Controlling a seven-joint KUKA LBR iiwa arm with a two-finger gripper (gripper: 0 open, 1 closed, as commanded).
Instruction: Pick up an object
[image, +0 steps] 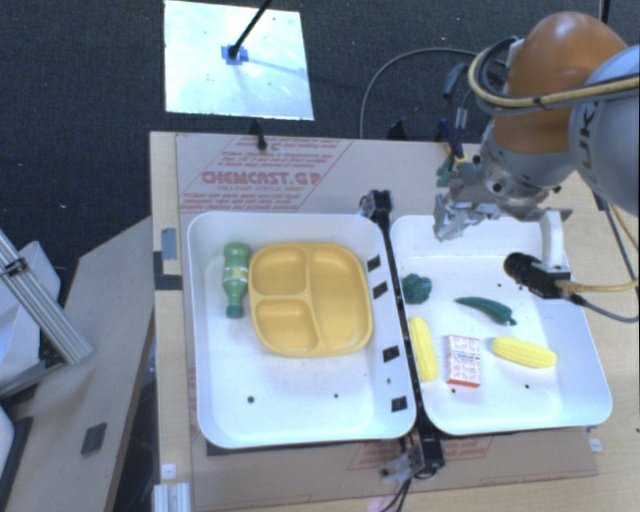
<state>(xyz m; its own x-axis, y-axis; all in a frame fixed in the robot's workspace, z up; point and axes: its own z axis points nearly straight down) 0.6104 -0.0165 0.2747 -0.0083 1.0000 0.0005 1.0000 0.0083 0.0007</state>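
Above the right bin (590, 400), the gripper (452, 222) hovers, grip state unreadable, pre-grasp; next it must descend onto the broccoli (416, 289).

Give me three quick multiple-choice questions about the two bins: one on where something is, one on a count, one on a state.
1. Where does the green bottle lie?
A. In the left bin, beside the yellow tray
B. In the right bin
C. On the tray

2. How many corn cobs lie in the right bin?
A. One
B. Two
C. Three

3. What is the state of the tool?
A. Resting on the tray
B. Gripping the bottle
C. Over the right bin's far edge, holding nothing visible

Answers: 1 A, the bottle lies along the tray's left edge. 2 B, one cob by the divider, another cob further right. 3 C, no object sits at it.
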